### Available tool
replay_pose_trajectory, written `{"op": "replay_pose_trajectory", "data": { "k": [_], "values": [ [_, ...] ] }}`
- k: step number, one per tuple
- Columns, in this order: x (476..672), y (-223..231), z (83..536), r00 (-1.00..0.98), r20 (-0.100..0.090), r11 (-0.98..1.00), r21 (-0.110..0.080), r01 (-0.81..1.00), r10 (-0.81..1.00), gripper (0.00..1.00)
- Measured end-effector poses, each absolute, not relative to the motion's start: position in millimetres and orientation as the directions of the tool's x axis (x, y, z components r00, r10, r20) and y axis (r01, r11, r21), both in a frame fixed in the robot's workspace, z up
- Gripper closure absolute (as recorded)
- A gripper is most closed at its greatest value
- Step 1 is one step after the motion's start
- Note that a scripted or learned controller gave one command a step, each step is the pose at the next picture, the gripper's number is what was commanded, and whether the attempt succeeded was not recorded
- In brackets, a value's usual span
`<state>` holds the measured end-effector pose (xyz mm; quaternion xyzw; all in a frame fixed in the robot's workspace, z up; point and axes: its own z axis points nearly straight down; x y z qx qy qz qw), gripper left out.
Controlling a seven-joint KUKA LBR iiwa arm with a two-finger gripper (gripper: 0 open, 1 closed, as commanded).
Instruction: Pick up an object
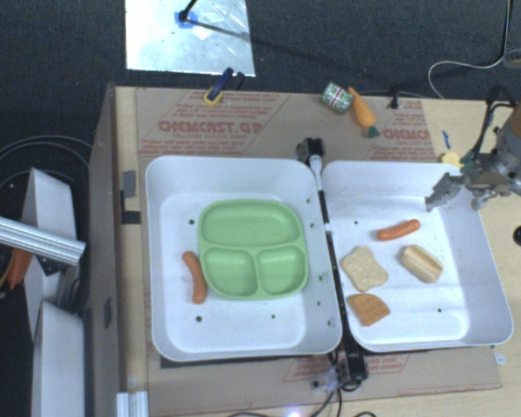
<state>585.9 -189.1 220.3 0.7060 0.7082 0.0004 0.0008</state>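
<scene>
A cardboard-covered surface (269, 120) carried two shallow white bins. The grey arm reached in from the right, its jaws (458, 193) parted and empty above the right bin's (482, 268) upper right corner. A small orange-red sausage (398, 229) lay just below-left of them, apart.

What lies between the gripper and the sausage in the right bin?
Bare white bin floor. The camera view shows nothing lying between the gripper and the sausage.
</scene>
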Motion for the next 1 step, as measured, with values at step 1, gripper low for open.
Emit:
{"op": "replay_pose_trajectory", "data": {
  "k": [1],
  "values": [
    [581.0, -202.0, 84.7, -0.002, -0.001, 0.002, 0.003, 1.000, 1.000, 0.00]
  ]
}}
